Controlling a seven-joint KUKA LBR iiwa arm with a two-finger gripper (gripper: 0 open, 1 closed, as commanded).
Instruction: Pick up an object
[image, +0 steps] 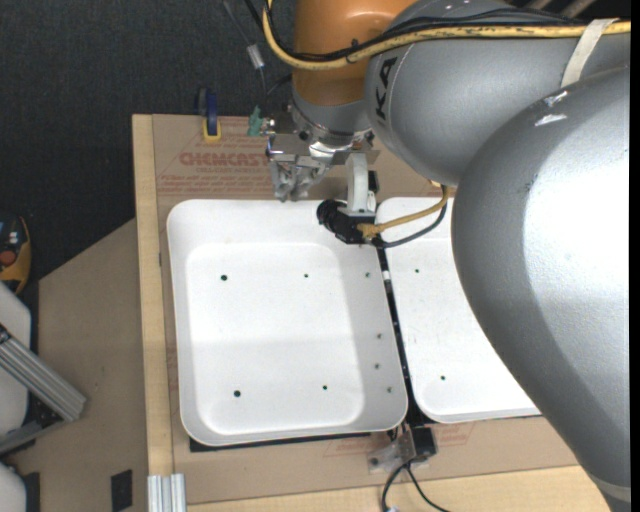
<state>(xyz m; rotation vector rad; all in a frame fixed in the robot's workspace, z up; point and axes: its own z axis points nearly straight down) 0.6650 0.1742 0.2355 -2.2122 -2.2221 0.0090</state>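
My gripper (290, 182) hangs over the far rim of the left white bin (200, 330), just past its back edge and above the brown board's red lettering. It sits under the orange band of the wrist (330, 40). The gripper is small and partly shadowed in the camera view, and I see nothing clearly between its tips. The left bin's floor shows plain white with a few small dark dots. The big grey arm (540, 200) covers much of the right bin (450, 390).
A black cable loop (340, 222) with a white block hangs off the wrist over the gap between the bins. A blue and yellow clamp (210, 115) stands at the board's back left corner. An aluminium rail (40, 375) lies off the bench at the left.
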